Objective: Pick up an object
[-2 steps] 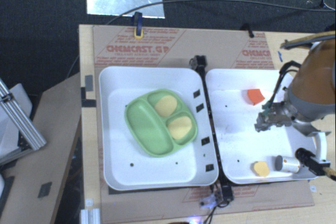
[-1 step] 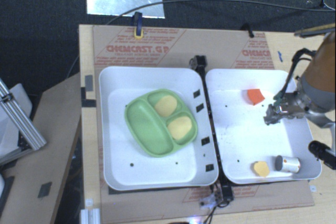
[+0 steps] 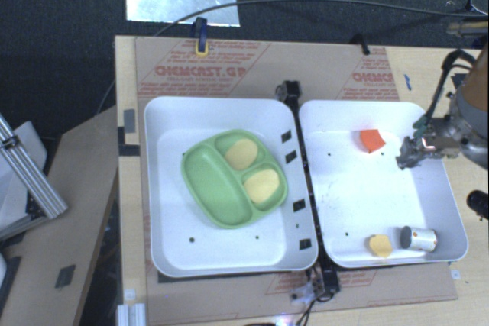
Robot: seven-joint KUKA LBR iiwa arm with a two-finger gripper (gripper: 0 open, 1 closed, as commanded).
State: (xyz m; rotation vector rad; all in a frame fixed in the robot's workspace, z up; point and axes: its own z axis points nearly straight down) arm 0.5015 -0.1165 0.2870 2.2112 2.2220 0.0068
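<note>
**Hovering over the right bin, nothing picked yet**

So my two-finger gripper (image 3: 406,154) is hanging over the right side of the right shallow white plastic bin (image 3: 340,187), with the grey arm (image 3: 466,126) coming in from the right edge. It's too small and dark in the view for me to say how the tips are set, so I can't tell, and I don't see anything caught in it.

Stuff in that bin: a small orange block (image 3: 371,140) with flat, matte faces, sitting near the top, just left of my gripper but apart from it. Down by the near edge there's a little round yellow piece (image 3: 380,244) and, just beside it, a shiny silver cylinder (image 3: 419,238) lying on its side.

The left white bin (image 3: 164,164) has a smooth green plastic divided plate (image 3: 210,187), rounded corners, with two pale yellow lumps (image 3: 254,170) in its small compartments.
</note>
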